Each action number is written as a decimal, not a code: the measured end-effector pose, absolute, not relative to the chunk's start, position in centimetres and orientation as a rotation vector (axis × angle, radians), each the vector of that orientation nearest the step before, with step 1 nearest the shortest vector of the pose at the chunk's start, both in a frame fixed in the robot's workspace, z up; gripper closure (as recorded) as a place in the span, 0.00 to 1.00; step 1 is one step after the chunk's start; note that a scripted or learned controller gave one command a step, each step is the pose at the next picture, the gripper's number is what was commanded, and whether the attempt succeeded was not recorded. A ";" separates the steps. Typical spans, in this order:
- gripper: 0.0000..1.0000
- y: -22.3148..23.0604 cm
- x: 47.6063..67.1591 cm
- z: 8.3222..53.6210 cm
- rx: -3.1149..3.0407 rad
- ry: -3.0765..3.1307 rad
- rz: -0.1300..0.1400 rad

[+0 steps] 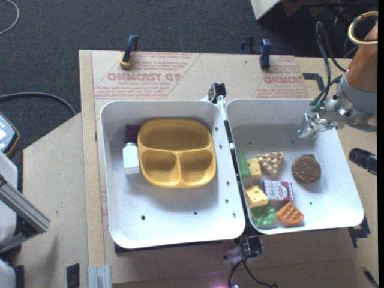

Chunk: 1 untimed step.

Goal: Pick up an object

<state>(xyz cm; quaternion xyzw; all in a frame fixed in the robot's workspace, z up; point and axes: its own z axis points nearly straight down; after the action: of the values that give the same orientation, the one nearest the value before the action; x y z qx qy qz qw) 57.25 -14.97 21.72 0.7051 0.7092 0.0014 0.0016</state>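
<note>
beside toy food [273, 191], yellow tray [176, 152]

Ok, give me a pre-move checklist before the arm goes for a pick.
1. Gripper over the right bin: ok.
2. Gripper above an object: not ok, bare floor beneath it.
3. Finger state: cannot tell.
4. Nearest target, the brown cookie, lies apart from the rest: ok.
5. Other food crowds the divider; pizza slice touches cheese: not ok for a clean grasp.
6. Yellow tray in the left bin, out of the way: ok.
</note>
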 end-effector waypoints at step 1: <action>1.00 -10.3 58.8 23.0 2.212 2.226 0.006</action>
<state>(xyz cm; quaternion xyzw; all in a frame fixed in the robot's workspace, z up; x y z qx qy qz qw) 58.76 -10.27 23.03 0.7048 0.7094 0.0019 0.0018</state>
